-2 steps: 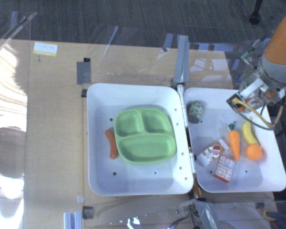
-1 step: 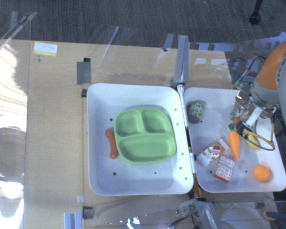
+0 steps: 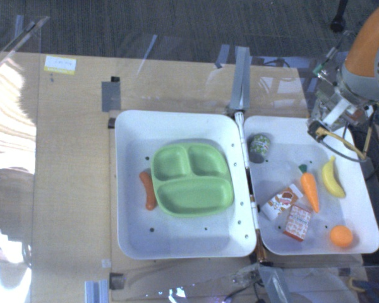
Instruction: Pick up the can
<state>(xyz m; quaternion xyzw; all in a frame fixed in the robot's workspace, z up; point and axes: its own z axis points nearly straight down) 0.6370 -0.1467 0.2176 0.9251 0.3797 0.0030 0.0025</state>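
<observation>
The wooden bench carries two white bins side by side. The left bin holds a green divided plate with a brownish sausage lying against its left edge. The right bin holds the smaller things. The arm comes in over this bin's far right corner, and its pincer hangs there above the rim. Whether the pincer is open or closed cannot be told from this view, and nothing is seen gripped in it.

In the right bin lie a banana, a carrot just beside it, two small cartons touching each other, and an orange near the front right corner. The can lies in the far left corner, close to the wall shared with the left bin and well apart from the pincer.

By my judgement the task is barely begun: the can is untouched, and the approach, the grasp and the lift are all left to do.
</observation>
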